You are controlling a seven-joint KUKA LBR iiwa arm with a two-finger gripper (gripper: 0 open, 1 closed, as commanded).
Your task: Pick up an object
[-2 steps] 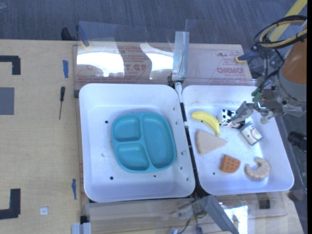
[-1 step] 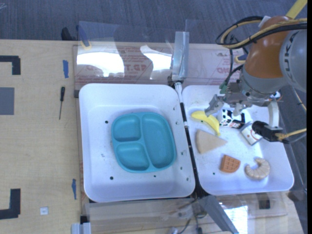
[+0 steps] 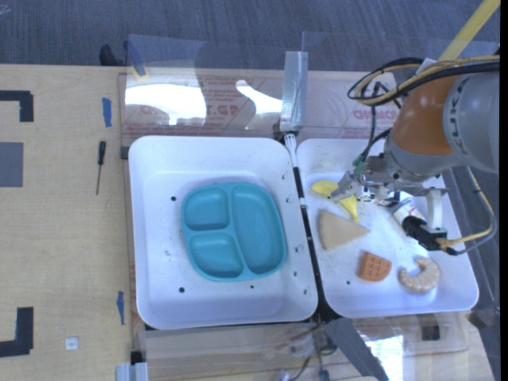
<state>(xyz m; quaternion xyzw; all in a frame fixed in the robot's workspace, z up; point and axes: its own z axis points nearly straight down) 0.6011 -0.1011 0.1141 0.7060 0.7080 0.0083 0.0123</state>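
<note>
We see the wooden table (image 3: 55,236) carrying two shallow white bins. The left white bin (image 3: 151,173) holds a blue three-compartment plastic tray (image 3: 234,230), parked apart from the graspable pieces. The right white bin (image 3: 460,292) gathers them within the arm's reach: a beige wedge (image 3: 340,232), a curled pale shrimp-like piece (image 3: 420,275), an orange waffle-like square (image 3: 374,267) and a yellow banana-shaped toy (image 3: 337,198). The claw (image 3: 367,182) hangs just beside the banana toy, to its right; whether it is clenched we cannot tell.
</note>
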